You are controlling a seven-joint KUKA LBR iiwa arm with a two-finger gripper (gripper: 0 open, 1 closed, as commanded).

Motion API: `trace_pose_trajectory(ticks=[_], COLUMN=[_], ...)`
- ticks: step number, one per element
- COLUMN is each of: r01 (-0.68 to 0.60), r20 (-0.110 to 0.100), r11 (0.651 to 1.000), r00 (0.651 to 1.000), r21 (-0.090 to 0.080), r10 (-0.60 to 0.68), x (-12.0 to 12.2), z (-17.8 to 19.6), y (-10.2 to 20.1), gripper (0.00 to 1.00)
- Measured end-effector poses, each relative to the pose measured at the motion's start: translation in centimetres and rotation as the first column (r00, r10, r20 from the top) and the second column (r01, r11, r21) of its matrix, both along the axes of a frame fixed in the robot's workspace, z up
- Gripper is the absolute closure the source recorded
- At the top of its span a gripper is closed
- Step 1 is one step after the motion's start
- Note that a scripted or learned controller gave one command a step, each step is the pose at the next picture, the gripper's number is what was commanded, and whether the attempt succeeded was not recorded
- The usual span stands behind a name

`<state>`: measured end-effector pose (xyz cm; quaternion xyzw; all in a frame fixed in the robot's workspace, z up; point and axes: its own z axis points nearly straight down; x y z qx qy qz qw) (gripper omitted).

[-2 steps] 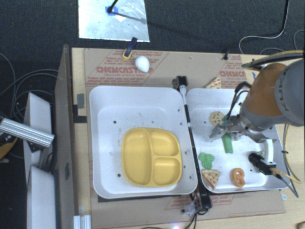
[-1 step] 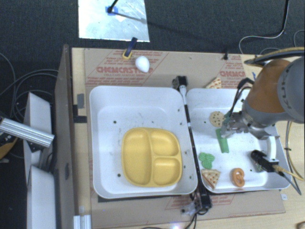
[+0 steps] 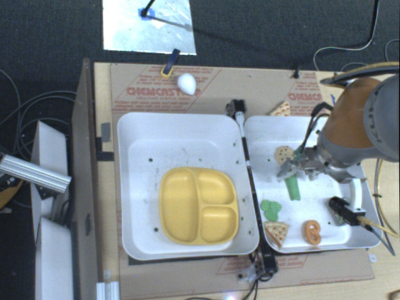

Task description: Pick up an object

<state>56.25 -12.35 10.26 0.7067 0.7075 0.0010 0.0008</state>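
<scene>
My gripper [image 3: 296, 167] hangs low over the middle of the right bin [image 3: 325, 130]. A green stick [image 3: 292, 189] lies just below it, with its upper end reaching up to the gripper. Whether the two touch is unclear. A round tan cracker [image 3: 283, 152] sits just to the gripper's upper left. Along the bin's front edge lie a green leafy piece [image 3: 271, 209], a triangular waffle-patterned wedge [image 3: 276, 232] and an orange pretzel [image 3: 311, 232].
The left bin [image 3: 144, 136] holds a yellow divided plate [image 3: 199, 205]. A white egg [image 3: 186, 83] and a small blue-and-yellow item [image 3: 169, 64] lie on the cardboard behind the bins. Another cracker [image 3: 281, 109] rests behind the right bin's back rim.
</scene>
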Motion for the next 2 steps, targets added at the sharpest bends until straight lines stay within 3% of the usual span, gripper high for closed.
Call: trace_pose_trajectory(ticks=[1, 2], r01=[0.001, 0.0], r20=[-0.005, 0.001], r11=[1.0, 1.0], r00=[1.0, 1.0], r21=[0.001, 0.0], r10=[-0.001, 0.0], x=[-1.6, -1.4], z=[-1.9, -0.8], y=[0.6, 0.6], gripper=[0.0, 1.0])
